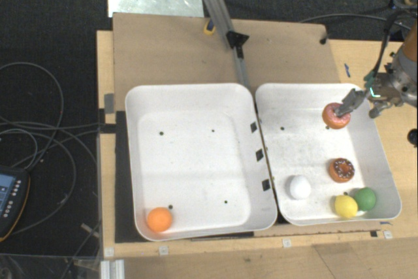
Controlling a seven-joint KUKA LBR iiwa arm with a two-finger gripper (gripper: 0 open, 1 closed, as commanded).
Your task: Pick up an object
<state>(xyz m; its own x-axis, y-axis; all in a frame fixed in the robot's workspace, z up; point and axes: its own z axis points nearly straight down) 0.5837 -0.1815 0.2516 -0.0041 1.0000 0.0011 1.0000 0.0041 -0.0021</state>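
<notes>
Likely target: pink donut (336, 115), lying flat on the floor of the right bin (300, 140), toward its far right corner, apart from everything else in there. Good candidate for that reason: room on every side for fingers to come down.

Gripper (363, 108) just beside it, at the bin's right rim. Jaws spread wide; nearer finger tip over or touching the donut's right edge, other finger well off to the right. Nothing between the fingers, so no grasp to record. Cannot tell height above the bin floor from this slant.

Judged as the approach step, task barely begun. Off-centre as it stands: closing here would probably nudge the donut or pinch air. Calls for a shift left to straddle it, then a descent.

Further along the same bin, toward the near edge: brown donut (341, 170) alone, then white ball (300, 187), and yellow ball (346, 206) touching green ball (366, 198) in the near right corner. Crowded pair, awkward for a two-finger pick, and prone to rolling.

Left bin (189, 140): one orange ball (159, 219) in the near left corner, well out of the way.
</notes>
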